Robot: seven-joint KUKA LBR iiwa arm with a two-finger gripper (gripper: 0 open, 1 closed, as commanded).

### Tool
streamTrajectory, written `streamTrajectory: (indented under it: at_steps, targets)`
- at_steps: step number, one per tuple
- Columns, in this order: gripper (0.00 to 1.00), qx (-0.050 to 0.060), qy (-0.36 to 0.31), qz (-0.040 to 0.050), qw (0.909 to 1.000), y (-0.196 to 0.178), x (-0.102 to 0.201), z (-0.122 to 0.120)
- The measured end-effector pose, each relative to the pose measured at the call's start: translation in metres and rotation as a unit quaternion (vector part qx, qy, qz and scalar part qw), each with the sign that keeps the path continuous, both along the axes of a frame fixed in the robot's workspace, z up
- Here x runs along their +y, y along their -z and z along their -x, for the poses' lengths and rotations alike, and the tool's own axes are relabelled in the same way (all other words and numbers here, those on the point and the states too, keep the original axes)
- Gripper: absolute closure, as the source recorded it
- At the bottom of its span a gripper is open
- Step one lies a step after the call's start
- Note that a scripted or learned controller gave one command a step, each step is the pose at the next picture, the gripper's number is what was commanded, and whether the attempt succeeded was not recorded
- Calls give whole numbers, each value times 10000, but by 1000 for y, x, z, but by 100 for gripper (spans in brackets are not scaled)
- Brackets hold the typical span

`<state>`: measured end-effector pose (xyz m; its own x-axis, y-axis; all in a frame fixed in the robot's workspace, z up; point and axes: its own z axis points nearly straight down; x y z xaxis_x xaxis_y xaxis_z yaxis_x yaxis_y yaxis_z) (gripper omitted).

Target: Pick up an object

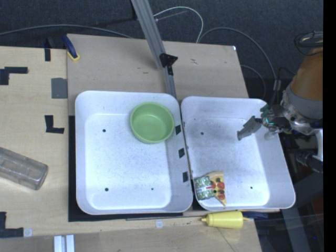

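Snack packet (pixel 210 187) lies in right bin's (pixel 273 193) near corner, well apart from tool (pixel 251 128).

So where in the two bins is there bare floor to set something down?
Left bin: open floor below and left of the green bowl. Right bin: bare middle, between the tool at its upper right and the snack packet crowding the lower-left corner.

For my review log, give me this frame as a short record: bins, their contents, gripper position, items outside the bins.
left bin: green bowl near its upper right corner
right bin: snack packet at its lower left corner
gripper: over the right bin's upper right area, nothing seen held
outside the bins: yellow bottle below the right bin, clear container at left
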<state>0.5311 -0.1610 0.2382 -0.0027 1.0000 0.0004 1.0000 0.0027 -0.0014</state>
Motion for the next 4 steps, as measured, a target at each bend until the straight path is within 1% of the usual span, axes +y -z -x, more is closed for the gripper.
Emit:
streamTrajectory:
  at_steps: [1,2,3,4]
  targets:
    - [0,0,2,-1,10000,0,0,0]
    - [0,34,9,-3,10000,64,-1,0]
    - [0,29,10,0,10000,124,-8,-2]
    - [0,-9,7,11,10000,149,-8,-3]
